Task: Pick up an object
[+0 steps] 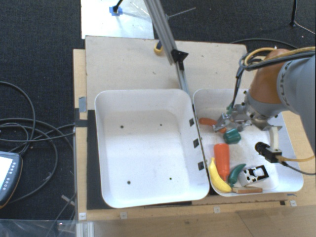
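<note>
My gripper (223, 124) is low inside the right bin (291, 184), near its left wall. A small red-orange piece (206, 121) lies just left of it, touching or nearly touching its tip. Directly below the gripper sits a teal cylinder (232, 137). Closer to the front lie an orange carrot-shaped piece (222, 160), a yellow banana (217, 177), a dark green pepper-like piece (235, 173), a black-and-white object (255, 174) and a thin brown stick (247, 190). The view does not show anything held by the gripper.
The left bin (106, 132) stands beside the right one, their walls meeting in the middle. A grey metal pole (163, 26) slants down from the top to the bins' junction. A yellow cable (296, 158) trails from the wrist across the right bin's edge.
</note>
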Available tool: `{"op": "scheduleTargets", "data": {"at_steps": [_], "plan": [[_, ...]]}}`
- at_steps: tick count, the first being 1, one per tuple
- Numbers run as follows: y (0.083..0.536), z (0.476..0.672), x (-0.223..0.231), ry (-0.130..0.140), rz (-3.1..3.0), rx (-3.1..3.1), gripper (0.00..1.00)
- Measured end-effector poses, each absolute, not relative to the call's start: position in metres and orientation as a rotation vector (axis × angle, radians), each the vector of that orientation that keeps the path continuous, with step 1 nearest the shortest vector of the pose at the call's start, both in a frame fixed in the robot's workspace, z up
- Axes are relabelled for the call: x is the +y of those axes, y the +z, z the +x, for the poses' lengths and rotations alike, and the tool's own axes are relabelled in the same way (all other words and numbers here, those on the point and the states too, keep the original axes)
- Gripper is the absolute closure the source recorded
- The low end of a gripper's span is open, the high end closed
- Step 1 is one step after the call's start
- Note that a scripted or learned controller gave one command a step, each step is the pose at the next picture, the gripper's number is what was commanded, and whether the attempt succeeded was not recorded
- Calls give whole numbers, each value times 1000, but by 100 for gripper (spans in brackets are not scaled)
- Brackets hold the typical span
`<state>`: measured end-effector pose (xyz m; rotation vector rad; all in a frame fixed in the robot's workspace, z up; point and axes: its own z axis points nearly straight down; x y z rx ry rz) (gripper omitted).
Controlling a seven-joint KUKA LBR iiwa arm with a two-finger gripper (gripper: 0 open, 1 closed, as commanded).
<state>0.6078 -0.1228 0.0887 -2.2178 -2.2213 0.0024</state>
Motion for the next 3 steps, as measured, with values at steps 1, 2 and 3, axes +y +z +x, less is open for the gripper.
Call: {"op": "scheduleTargets", "data": {"at_steps": [1,2,3], "plan": [[102,610,-124,-4,-2222,-2224,100],[148,606,-120,-5,-2221,-2228,100],[212,604,-118,-8,-2222,-2231,100]]}}
